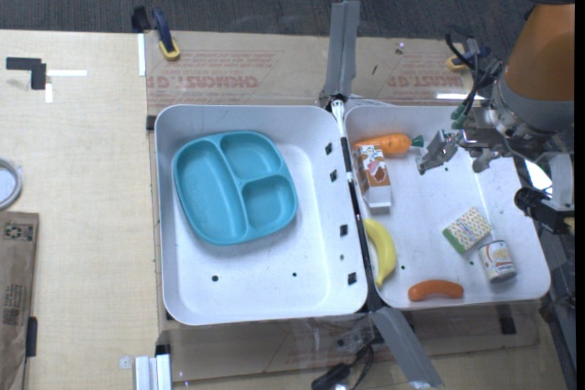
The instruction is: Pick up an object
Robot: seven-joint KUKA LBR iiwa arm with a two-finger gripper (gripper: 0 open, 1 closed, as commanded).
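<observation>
The right bin [521, 196] holds several small items. An orange carrot [388, 143] lies at its far left, with a brown and white carton [374, 177] just in front of it. A yellow banana [382, 248] rests along the left wall. An orange sausage [435, 290] lies near the front wall, and a green and white packet [467, 229] and a small can [497, 260] sit at the right. My gripper [454, 157] hangs over the far middle of this bin, open, with nothing between its fingers. It is right of the carrot and above the packet.
A blue divided plate [236, 186] lies in the left bin [183, 288]. A grey divider bar [343, 59] runs between the bins. The arm's orange band [547, 50] and cables crowd the right bin's far right corner. A tape roll [5, 184] lies on the bench at far left.
</observation>
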